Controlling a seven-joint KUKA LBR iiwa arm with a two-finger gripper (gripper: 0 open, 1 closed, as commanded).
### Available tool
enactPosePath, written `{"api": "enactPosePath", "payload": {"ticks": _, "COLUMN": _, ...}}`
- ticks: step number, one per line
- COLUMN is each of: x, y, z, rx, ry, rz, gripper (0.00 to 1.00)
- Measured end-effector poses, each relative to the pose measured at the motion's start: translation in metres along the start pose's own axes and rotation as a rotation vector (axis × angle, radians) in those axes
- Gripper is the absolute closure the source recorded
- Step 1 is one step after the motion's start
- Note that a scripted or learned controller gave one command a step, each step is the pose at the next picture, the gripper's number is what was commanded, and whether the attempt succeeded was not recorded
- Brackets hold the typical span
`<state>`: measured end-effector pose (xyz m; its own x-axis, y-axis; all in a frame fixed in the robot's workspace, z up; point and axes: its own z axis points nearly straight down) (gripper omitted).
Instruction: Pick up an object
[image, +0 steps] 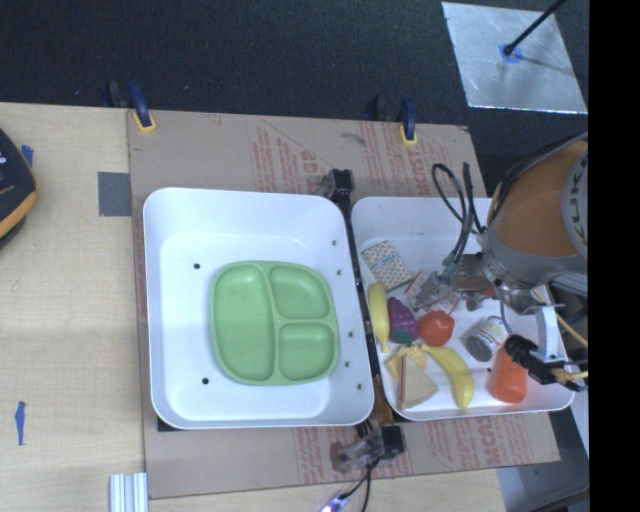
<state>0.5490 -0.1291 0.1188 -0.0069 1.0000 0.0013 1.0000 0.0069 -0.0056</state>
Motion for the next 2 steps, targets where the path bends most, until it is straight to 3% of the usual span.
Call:
{"api": "enactPosePath", "payload": {"ticks": 1, "x": -0.076, "y": 0.021, "z": -0.082, "rx": -0.005, "ry": -0.003, "rz": 0.004, "gripper": 0.00}}
{"api": "enactPosePath", "payload": {"ticks": 2, "x": -0.008, "y": -0.074, "z": -0.048, "rx": 0.000, "ry": 0.000, "rz": 0.002, "gripper": 0.00}}
